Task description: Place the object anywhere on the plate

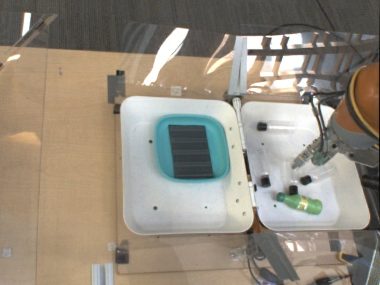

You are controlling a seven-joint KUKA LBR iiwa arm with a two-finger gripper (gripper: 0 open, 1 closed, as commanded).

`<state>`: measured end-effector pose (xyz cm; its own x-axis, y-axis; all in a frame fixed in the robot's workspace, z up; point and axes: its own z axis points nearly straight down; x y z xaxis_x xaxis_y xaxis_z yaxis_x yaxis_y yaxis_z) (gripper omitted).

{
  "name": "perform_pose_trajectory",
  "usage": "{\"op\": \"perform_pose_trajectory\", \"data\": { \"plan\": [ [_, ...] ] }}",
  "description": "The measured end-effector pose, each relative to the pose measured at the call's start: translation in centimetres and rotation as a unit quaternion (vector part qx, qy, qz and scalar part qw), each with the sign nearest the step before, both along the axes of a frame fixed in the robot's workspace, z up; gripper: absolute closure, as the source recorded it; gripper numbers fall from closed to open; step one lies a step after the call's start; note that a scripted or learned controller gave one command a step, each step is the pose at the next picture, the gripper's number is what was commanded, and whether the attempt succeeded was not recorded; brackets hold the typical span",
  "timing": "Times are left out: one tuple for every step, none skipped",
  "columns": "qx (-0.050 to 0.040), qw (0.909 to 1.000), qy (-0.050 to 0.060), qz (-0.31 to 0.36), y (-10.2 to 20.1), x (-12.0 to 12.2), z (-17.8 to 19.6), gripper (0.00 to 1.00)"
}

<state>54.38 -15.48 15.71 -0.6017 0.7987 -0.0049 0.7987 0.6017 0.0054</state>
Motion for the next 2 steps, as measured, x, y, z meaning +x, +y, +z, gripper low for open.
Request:
{"op": "perform_pose_trajectory", "data": {
  "plan": [
    [-0.0004, 0.9986, -0.001, 0.053, 4.45, -4.51, 4.2, 1.0],
    [-0.0003, 0.9986, -0.001, 0.052, 4.41, -4.52, 4.2, 0.0]
  ]
}}
